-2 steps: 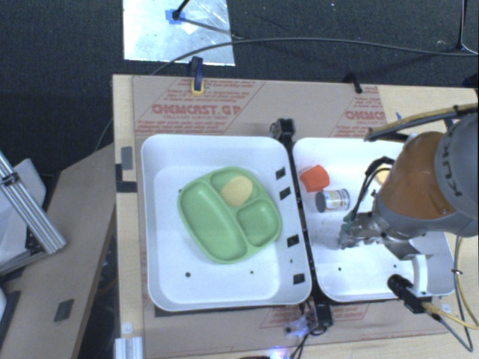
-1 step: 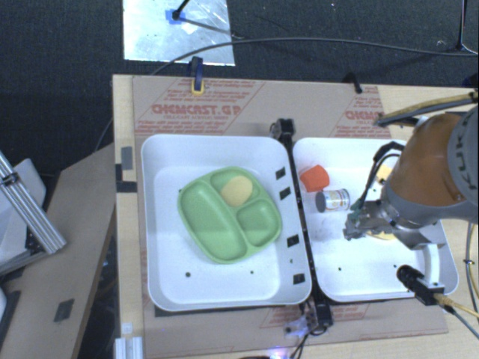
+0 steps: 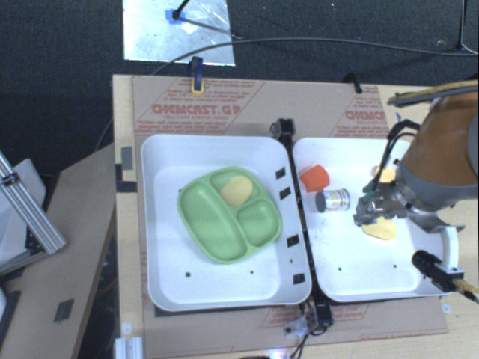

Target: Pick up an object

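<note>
At left of centre, the left bin (image 3: 161,275) holds a green divided plate (image 3: 224,219) with a yellow lump (image 3: 237,191) in its upper compartment. In the right bin (image 3: 352,275) lie an orange block (image 3: 315,176), a small metal-capped cylinder (image 3: 334,200) and a pale yellow piece (image 3: 380,231). The gripper (image 3: 372,209) hangs just above that piece; whether it is open or closed cannot be told. A good try would centre over the piece and descend straight. The worktop (image 3: 247,103) is printed brown board; dark carpet (image 3: 52,58) lies beyond.
</note>
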`<state>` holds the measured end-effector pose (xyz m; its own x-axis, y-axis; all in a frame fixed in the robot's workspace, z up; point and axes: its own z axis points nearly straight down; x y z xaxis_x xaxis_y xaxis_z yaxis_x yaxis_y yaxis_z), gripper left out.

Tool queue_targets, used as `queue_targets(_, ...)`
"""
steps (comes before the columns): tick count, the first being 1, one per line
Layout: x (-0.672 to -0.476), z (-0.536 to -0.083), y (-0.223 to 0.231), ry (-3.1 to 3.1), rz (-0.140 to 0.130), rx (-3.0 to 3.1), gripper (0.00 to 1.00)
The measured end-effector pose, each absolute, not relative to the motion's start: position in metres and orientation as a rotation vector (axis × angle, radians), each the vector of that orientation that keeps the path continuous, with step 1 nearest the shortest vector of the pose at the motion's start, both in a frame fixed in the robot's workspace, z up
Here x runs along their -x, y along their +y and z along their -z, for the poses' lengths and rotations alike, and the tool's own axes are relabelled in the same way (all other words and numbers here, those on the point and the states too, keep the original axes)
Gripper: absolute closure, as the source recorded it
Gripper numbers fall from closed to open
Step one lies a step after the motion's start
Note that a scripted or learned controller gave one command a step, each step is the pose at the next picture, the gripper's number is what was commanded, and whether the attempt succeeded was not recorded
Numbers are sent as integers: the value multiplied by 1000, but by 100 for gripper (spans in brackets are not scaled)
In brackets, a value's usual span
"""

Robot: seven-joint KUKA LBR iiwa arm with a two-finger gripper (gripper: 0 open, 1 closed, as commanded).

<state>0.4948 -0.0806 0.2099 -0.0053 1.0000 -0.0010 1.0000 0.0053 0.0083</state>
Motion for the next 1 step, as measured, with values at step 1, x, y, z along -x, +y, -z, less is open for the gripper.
queue_targets(1, -497, -264, -81, 2222, -8, -2211, 100)
